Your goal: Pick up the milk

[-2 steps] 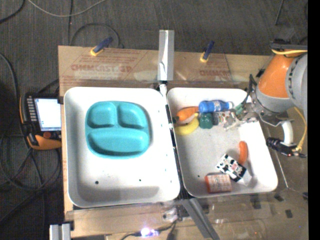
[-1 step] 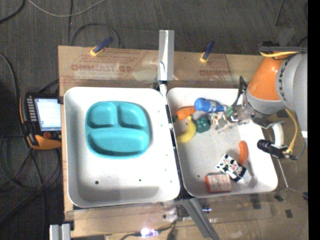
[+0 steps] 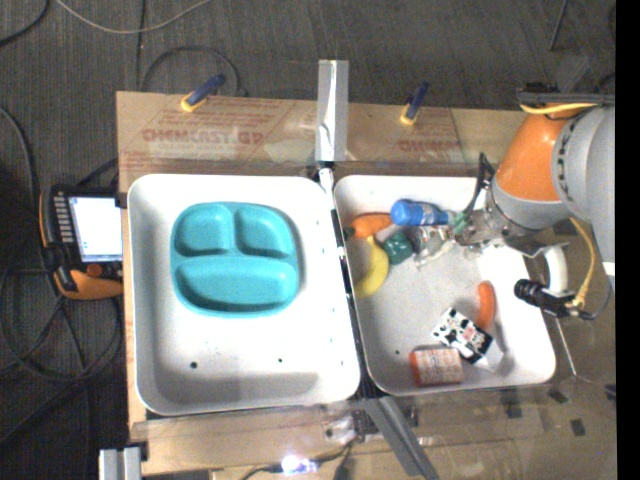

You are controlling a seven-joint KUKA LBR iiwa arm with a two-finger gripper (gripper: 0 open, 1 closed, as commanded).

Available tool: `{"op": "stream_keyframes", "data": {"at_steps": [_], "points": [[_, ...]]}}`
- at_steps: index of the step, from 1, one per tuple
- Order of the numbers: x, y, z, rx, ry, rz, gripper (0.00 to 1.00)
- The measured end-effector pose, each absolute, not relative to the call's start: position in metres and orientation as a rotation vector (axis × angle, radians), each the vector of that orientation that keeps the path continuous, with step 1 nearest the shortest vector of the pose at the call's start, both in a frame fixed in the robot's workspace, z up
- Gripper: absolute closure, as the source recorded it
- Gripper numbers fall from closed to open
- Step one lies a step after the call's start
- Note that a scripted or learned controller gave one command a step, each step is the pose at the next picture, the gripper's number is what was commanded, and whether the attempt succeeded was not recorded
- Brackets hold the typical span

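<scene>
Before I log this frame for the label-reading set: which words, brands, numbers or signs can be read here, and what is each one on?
Red print on the cardboard sheet behind the bins: upside down and too blurred to read.
Black-and-white milk carton in the right bin: a cow-spot pattern, no legible words.
Reddish can beside it: label too small to read.
Handheld screen left of the bench: lit, its text unreadable.

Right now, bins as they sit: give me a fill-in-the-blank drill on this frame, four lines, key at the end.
1. The turquoise divided tray lies in the ____ bin of the camera view.
2. The black-and-white milk carton lies in the ____ bin.
3. The gripper is beside the blue bottle, apart from the ____.
4. The banana is coloured ____.

Missing words: left; right; milk carton; yellow
</scene>
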State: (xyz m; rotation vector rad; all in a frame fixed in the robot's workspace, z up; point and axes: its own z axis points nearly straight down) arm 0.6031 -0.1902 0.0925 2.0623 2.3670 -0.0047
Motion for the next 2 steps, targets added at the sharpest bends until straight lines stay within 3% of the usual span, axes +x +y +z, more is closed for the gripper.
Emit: {"op": "stream_keyframes", "data": {"at_steps": [1,2], "points": [[0.541,-0.212,0.127,1.848,2.542,-0.003,0.00],[0.628,-0.197,0.145,1.811,2.565,-0.001,0.00]]}}
